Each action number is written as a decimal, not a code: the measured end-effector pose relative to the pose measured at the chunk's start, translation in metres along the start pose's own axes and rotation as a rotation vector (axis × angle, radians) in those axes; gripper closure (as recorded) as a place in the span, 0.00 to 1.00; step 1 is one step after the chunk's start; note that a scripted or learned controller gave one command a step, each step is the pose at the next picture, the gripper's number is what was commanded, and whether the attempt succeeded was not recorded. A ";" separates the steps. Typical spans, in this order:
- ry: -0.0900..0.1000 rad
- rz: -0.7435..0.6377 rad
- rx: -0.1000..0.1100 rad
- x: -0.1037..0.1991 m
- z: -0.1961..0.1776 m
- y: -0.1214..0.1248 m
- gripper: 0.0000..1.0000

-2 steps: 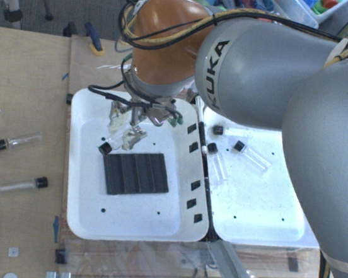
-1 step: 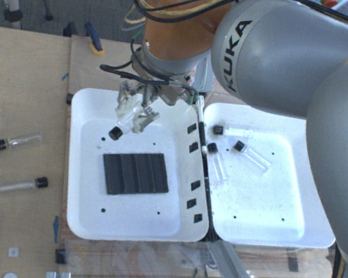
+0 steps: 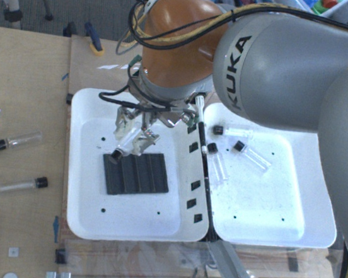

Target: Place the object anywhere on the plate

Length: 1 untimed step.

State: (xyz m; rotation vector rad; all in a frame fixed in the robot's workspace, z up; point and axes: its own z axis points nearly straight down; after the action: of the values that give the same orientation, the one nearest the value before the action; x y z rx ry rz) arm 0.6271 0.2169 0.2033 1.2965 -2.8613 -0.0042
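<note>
A clear vial (image 3: 126, 145) was clamped between the fingers of the gripper (image 3: 133, 137), above the dark ridged plate (image 3: 136, 173) in the left white bin (image 3: 80, 174); loose vials (image 3: 18, 141) lay on the tan bench (image 3: 22, 83) at the frame's left.

Your left bin (image 3: 75, 211) holds the ribbed plate (image 3: 136, 173), with one vial (image 3: 126, 146) at the plate's far left corner under the hand (image 3: 138, 129). Your right bin (image 3: 289, 227) holds three vials (image 3: 248, 152) near its far left. Loose vials (image 3: 23, 184) lie on the counter (image 3: 16, 82), left of both bins.
</note>
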 end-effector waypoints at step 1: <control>-0.005 -0.057 0.002 -0.004 -0.030 -0.001 1.00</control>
State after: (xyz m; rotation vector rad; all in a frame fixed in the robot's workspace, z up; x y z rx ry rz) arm 0.6307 0.2189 0.2336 1.3801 -2.8287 -0.0041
